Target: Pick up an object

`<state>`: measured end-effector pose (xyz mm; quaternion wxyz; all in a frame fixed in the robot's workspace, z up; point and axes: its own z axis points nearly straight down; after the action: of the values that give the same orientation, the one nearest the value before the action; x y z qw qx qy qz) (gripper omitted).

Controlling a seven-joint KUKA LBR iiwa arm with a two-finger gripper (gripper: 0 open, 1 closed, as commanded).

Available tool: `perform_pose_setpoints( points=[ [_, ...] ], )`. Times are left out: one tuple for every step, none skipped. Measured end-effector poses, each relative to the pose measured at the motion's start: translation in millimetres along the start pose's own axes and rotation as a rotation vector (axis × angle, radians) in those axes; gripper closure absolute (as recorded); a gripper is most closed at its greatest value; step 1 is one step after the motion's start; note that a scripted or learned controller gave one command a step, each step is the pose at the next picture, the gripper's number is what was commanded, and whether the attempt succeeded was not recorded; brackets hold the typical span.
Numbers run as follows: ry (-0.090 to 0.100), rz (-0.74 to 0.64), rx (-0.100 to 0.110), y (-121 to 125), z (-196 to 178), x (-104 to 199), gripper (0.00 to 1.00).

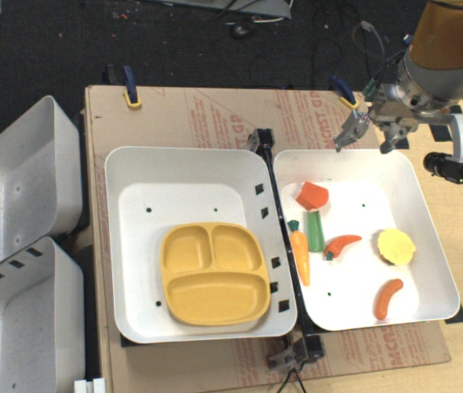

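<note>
Camera view looks down at a slant on a brown board (215, 109) bearing two shallow white bins side by side. In the left bin (133, 178) lies a yellow divided plate (215, 273), set toward the near side and flat on the floor.

In the right bin (428, 219) lie the small toy foods. An orange-red block (313, 195) sits near the far left. Just below it a green stick (315, 231) lies lengthwise, and a carrot (300, 256) lies beside it along the left wall. A red chili pepper (343, 245) lies just right of the green stick, its stem end close to it. A yellow round piece (396, 246) sits toward the right side, and a red sausage (388, 298) lies near the front, apart from the others.

The grey arm with its orange band reaches in from the upper right. Its claw (370, 137) hangs above the far edge of the right bin, over the rim rather than over the foods. The two fingers stand spread apart with nothing between them. All the foods lie on the bin floor, well apart from the claw.
</note>
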<state>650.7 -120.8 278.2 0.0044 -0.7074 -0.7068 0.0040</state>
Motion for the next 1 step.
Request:
perform_pose_setpoints(
  points=[
    [-0.001, -0.002, -0.012, 1.7, -7.5, 0.2, 0.0]
  ],
)
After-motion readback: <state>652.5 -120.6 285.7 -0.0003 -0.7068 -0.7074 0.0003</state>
